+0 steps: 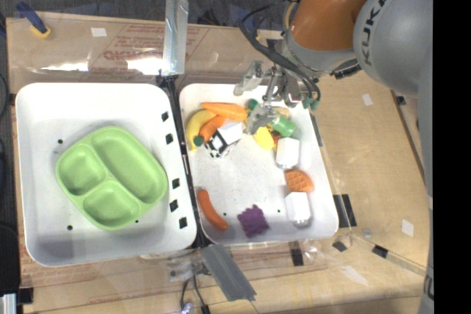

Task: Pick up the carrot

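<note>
The carrot (224, 111) lies flat near the far edge of the right bin (243, 173), its length running left to right, in a crowded cluster. A yellow banana (194, 127) sits just beside it on the left, a shorter orange piece (210, 127) lies against its near side, and a small white-and-black toy vehicle (223, 140) rests just in front of that. To its right are a yellow piece (264, 137), a green item (285, 129) and a white block (287, 152). Further forward in the same bin lie an orange ridged piece (299, 181), a second white block (298, 207), a purple grape cluster (253, 220) and an orange sausage-shaped item (211, 209) near the left wall. The left bin (44, 106) holds a green divided plate (111, 176). The tool (266, 111) hangs over the far right part of the right bin, just beside the carrot's right end, above the yellow and green items. Its metal parts blend with the clutter beneath; whether it is open or closed, or in contact with anything, cannot be determined. Nothing is visibly held.
</note>
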Tool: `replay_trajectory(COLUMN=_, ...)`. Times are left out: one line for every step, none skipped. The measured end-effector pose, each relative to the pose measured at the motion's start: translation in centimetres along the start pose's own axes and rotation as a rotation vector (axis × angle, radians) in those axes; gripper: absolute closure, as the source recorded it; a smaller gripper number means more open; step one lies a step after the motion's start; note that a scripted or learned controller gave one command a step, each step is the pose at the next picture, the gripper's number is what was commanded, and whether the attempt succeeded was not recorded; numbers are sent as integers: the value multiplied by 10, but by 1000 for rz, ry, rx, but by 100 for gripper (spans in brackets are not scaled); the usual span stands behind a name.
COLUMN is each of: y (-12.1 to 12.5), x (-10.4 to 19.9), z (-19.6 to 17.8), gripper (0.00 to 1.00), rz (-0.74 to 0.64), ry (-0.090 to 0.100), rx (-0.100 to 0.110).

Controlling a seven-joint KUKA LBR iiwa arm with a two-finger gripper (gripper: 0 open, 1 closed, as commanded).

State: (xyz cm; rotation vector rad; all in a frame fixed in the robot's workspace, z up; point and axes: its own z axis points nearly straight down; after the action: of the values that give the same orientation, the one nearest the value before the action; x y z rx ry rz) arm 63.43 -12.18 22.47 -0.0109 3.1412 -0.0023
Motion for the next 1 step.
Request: replay_trajectory(y=-14, x=26, z=109, gripper=0, rz=-19, ry=9, rx=-3)
